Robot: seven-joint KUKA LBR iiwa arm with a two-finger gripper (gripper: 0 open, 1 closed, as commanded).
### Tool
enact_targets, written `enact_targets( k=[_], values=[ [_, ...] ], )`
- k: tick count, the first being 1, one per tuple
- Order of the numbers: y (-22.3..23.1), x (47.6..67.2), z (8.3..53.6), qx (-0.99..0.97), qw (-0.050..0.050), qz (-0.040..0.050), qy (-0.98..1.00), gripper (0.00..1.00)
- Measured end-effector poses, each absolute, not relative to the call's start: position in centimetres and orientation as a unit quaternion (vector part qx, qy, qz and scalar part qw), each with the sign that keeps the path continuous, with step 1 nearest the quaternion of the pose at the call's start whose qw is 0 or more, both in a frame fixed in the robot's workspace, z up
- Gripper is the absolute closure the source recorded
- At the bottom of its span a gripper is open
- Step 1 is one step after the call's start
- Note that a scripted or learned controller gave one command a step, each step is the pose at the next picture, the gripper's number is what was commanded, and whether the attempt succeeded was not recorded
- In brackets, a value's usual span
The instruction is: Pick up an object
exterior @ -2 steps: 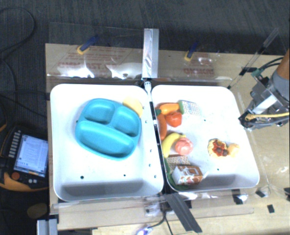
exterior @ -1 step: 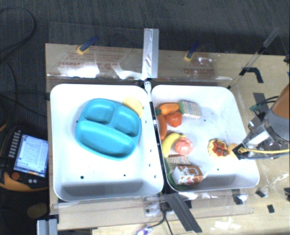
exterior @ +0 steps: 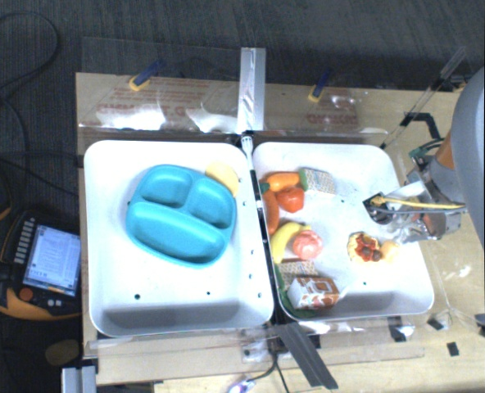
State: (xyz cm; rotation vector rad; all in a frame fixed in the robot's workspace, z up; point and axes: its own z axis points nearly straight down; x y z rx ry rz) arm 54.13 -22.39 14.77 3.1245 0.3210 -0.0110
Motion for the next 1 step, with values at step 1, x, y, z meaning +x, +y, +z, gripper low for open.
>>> enact_targets(
  k=[1],
  values=[
    [-22.33, 50.27, 13.47, 0.994, -0.001, -0.0032, 0.108, 1.0]
  ],
)
